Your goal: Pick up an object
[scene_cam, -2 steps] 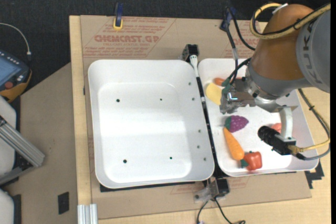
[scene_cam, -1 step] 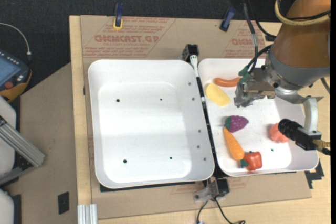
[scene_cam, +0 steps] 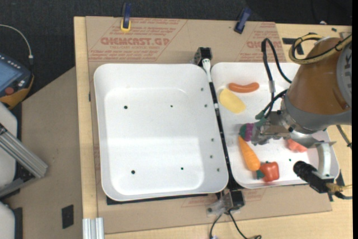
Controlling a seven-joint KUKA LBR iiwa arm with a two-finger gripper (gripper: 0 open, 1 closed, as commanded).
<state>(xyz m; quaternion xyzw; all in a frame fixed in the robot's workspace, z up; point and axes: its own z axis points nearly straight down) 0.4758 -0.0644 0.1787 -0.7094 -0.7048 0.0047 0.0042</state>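
The right bin (scene_cam: 238, 179) holds several toy foods. An orange-red sausage (scene_cam: 244, 87) lies near its back wall, with a yellow lemon-like piece (scene_cam: 231, 101) just in front of it. An orange carrot (scene_cam: 249, 155) lies near the front, beside a red pepper with a green stem (scene_cam: 269, 170). A purple and green piece (scene_cam: 248, 132) sits right at my gripper (scene_cam: 258, 132), which is low in the bin, reaching leftward. A pink-red piece (scene_cam: 295, 146) shows under the arm. The arm's orange band covers much of the bin's right side.
The left bin (scene_cam: 112, 78) stands next to the right one, divided by a black strip (scene_cam: 215, 115). Both rest on a brown cardboard sheet (scene_cam: 168, 36) held by blue clamps at the back. Black cables loop near the arm at the right.
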